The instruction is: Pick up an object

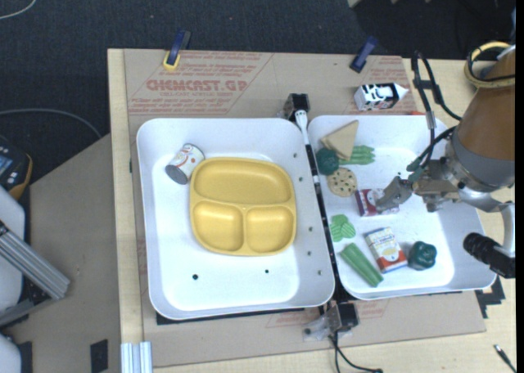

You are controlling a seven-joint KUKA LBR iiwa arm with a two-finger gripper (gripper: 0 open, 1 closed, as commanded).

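We see gripper low in right bin, just above small red-white packet; can't tell finger state; yellow tray in left bin.

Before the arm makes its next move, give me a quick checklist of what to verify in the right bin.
1. Gripper over the right bin: ok.
2. Object between the fingers: cannot tell.
3. Small red-and-white item just beside the gripper: ok, close target.
4. Neighbours crowding it: not ok, the cookie lies near.
5. Small carton and dark green piece lie apart from the gripper: ok.
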